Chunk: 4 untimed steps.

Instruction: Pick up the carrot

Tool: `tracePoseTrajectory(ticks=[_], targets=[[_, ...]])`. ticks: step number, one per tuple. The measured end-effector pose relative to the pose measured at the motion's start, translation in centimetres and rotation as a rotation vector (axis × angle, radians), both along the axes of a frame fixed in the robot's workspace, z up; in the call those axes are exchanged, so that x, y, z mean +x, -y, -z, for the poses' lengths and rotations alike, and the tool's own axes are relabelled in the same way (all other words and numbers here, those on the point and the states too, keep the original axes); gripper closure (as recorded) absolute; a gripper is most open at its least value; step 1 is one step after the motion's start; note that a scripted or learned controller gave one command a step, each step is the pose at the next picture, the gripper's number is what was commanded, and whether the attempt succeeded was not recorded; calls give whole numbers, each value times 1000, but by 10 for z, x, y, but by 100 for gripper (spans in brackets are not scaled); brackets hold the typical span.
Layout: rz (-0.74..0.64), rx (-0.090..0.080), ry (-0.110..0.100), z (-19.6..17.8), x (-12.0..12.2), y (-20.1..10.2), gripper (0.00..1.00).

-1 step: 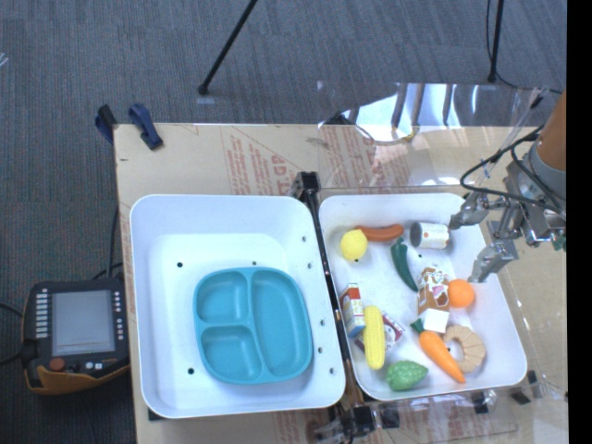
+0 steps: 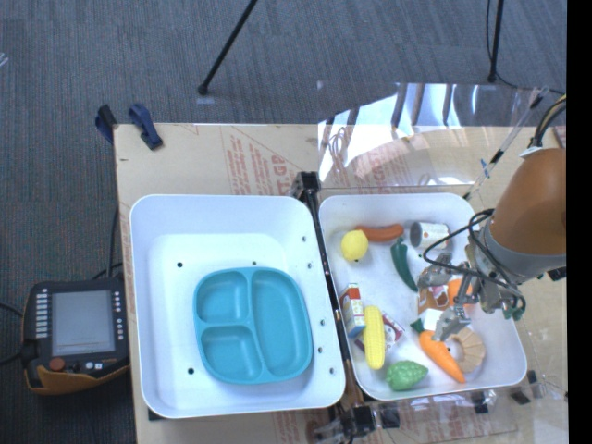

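The orange carrot (image 2: 443, 357) lies slantwise in the right bin (image 2: 504, 368), near its front right corner, its thick green-topped end pointing up-left. My gripper (image 2: 451, 320) hangs from the orange-banded wrist just above that thick end, close over the bin floor. Nothing is visibly held in it. A tan sliced piece (image 2: 472, 348) lies against the carrot's right side.
The right bin also holds a lemon (image 2: 354, 245), a red sausage (image 2: 382, 233), a dark green pepper (image 2: 403, 266), a small can (image 2: 427, 235), a corn cob (image 2: 374, 337), a carton (image 2: 351, 305) and a green leafy piece (image 2: 406, 375). A blue divided plate (image 2: 252, 325) sits in the left bin (image 2: 157, 248).
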State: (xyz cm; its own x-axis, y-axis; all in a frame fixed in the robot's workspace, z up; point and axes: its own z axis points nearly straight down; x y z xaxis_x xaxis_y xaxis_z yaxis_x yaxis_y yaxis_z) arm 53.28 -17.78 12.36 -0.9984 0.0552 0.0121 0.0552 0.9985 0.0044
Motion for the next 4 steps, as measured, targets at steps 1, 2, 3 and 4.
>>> tracePoseTrajectory(ticks=[1,2,3,4], targets=[[-20,-2,7,40,28,22,0],[-141,-4,20,35,-43,32,0],[-148,0,14,29,-43,29,100],[-16,-3,11,-8,-51,-2,100]])
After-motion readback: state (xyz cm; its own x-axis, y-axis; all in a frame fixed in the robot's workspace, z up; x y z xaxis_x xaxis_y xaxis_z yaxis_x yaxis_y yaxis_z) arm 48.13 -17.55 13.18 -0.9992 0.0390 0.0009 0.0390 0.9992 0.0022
